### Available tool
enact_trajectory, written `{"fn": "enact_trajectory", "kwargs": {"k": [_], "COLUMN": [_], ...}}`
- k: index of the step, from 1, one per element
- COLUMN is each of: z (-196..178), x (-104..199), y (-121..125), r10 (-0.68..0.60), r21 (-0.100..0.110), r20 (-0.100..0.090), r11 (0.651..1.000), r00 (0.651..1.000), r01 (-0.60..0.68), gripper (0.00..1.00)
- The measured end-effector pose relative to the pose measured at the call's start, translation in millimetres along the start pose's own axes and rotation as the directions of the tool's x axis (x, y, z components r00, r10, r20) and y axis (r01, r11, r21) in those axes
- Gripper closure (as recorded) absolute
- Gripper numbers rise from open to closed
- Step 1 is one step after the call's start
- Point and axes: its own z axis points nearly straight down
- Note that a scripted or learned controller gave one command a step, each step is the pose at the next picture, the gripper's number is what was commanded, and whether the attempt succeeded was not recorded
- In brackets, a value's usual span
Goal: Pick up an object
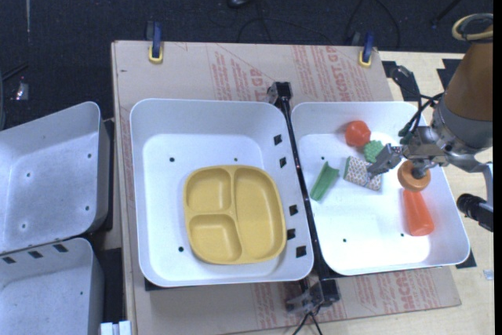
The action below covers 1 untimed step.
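While my gripper [390,159] hangs over the right bin [376,259], I cannot tell how its jaws stand. I count five loose objects in that bin: one red ball [358,132] up-left of the jaws, one green block [372,150] just beside them, one speckled grey pad [362,174] just below-left, one green strip [323,181] farther left, one orange cylinder [416,212] below-right. Nothing visibly sits between the jaws. One yellow divided tray [234,214], three compartments, lies in the left bin [204,121].
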Motion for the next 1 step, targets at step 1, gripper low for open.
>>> {"fn": "enact_trajectory", "kwargs": {"k": [1], "z": [-6.8], "x": [0.5], "y": [2.7], "r10": [-0.003], "r21": [-0.012], "r20": [0.002], "r11": [1.0], "r00": [1.0], "r01": [0.003], "gripper": [0.0]}}
